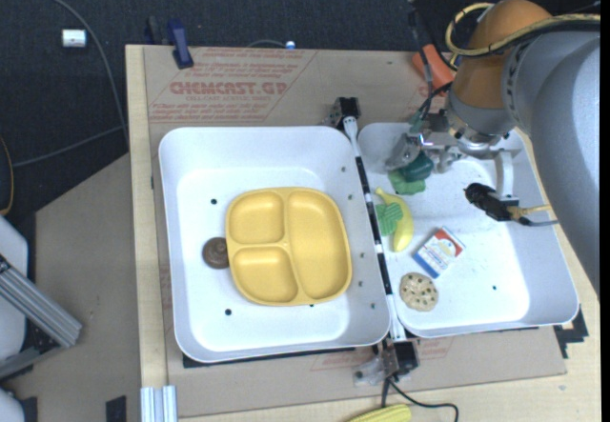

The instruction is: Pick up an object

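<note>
Jaws (416, 156) above green object (410, 178), right bin's (534, 301) far corner.

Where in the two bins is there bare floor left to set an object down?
Left white bin: bare floor rings the yellow divided plastic tray, widest along the far edge. Right white bin: free at the near right corner, beyond the round cookie and small blue-and-red carton. Crowded at its far left, under the tool.
</note>
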Action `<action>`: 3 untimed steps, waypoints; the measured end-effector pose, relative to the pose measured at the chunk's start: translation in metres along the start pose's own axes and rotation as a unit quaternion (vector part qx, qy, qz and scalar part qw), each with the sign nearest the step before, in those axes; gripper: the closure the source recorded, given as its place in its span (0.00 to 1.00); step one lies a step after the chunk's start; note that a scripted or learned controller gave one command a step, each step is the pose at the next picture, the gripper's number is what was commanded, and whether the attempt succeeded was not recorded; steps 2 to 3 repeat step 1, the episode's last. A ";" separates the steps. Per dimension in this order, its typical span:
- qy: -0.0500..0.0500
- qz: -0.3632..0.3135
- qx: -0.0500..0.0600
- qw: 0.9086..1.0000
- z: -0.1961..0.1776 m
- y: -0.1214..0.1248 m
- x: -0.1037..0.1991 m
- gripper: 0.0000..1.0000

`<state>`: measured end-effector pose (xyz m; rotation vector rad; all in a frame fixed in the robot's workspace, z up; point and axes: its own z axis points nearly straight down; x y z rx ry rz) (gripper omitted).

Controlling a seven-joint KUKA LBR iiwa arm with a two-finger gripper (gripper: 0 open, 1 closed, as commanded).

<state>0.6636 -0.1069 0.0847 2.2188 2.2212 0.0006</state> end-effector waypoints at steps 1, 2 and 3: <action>-0.001 -0.001 -0.002 1.000 -0.011 0.001 0.000 1.00; -0.001 -0.001 -0.002 1.000 -0.011 0.001 0.000 1.00; -0.001 -0.001 -0.002 1.000 -0.011 0.001 0.000 1.00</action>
